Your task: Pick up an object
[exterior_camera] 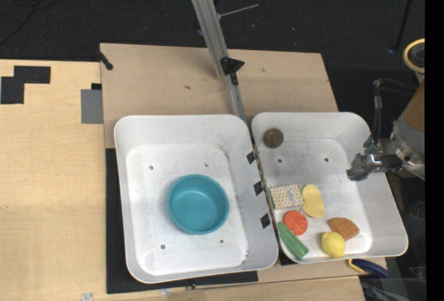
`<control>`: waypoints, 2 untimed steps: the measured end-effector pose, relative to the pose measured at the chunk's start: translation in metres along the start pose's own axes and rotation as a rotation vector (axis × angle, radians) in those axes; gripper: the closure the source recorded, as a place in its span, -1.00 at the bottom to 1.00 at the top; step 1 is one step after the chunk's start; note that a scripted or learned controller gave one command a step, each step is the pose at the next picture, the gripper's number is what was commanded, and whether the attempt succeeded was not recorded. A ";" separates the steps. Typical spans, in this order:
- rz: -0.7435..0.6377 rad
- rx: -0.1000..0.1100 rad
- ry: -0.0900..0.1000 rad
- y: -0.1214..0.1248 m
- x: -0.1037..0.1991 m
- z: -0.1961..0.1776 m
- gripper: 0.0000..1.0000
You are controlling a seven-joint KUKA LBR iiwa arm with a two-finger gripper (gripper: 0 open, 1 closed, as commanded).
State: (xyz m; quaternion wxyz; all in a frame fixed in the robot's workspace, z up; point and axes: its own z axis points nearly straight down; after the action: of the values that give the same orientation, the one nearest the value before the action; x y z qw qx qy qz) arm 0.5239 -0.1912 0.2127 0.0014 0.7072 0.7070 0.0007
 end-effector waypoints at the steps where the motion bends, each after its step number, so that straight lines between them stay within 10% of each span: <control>1: -0.004 0.003 0.002 0.002 0.059 -0.008 1.00; 2: -0.004 0.004 0.002 -0.002 0.120 -0.005 1.00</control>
State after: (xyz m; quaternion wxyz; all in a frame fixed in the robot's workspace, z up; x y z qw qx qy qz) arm 0.5223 -0.0712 0.2171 -0.0008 0.7058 0.7084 0.0000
